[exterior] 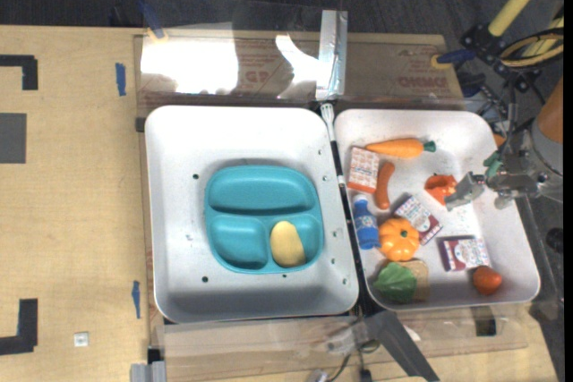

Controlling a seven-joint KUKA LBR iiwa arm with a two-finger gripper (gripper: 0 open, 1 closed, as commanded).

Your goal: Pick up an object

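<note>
Two shallow white bins sit side by side on the bench. We see the left bin [170, 192] holding a teal divided tray [260, 192], with a pale yellow potato-like piece [286, 243] resting in the tray's lower right compartment. The right bin [466, 125] carries the clutter of toy food from which an object is to be picked: an orange carrot [394, 148] with a green tip lying near the far wall, a printed white-and-red carton [362, 169] just beside a sausage [385, 183], a small blue bottle [365, 224], a round orange pumpkin [398, 238] with a green stem, a leafy green piece [395, 280] touching a tan slice [417, 275], two further printed packets [417, 215] [458, 252], a red tomato [486, 280] near the front right corner, and an orange-red pepper-like piece [440, 188].

We find the gripper [461, 192] at the right side of this bin, just beside the orange-red piece. Whether it touches that piece we cannot tell, and whether its grasp is closed or released is not resolved at this size; nothing can be confirmed as held. The arm behind it is cut off at the right edge. Print on the packets is too small to read, and glare whitens the clear sheet [233, 58] behind the bins.
</note>
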